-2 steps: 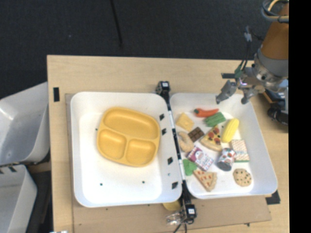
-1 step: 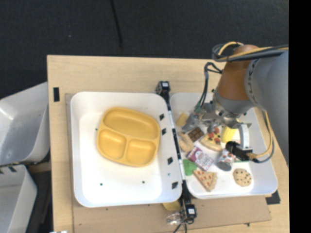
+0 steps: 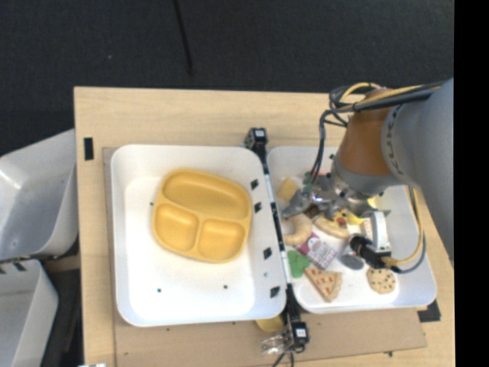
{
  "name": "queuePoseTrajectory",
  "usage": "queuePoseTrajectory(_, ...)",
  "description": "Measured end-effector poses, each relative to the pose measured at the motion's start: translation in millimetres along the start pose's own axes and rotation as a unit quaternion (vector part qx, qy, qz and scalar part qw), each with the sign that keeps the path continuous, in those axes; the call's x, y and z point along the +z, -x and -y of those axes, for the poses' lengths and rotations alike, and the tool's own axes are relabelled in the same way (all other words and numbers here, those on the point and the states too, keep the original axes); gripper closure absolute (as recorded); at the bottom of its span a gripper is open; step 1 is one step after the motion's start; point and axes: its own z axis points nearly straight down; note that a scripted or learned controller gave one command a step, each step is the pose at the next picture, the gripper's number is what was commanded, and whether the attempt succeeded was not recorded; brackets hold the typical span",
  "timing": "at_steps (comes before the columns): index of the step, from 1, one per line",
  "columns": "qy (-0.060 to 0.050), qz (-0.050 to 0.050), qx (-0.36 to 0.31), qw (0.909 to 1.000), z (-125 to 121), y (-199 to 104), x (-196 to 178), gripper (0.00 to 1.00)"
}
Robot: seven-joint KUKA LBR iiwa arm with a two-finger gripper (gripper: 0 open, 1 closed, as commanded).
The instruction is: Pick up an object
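Here the claw point(image 3: 306, 205) hovers over small toy foods point(image 3: 325, 284) in mixed colours

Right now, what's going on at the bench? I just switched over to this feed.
The KUKA arm reaches in from the right and is down over the right bin, its gripper low among a pile of small toy food pieces. A pizza slice and a cookie lie near the bin's front, apart from the gripper. Nothing is visibly held. The left bin holds a yellow divided plate, untouched. Whether the fingers are open or shut cannot be made out.
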Motion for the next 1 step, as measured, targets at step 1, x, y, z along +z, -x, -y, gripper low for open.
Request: queuePoseTrajectory(1,0.000,-0.002,0.003,1.0000,-1.9,0.1,-11.7,1.00)
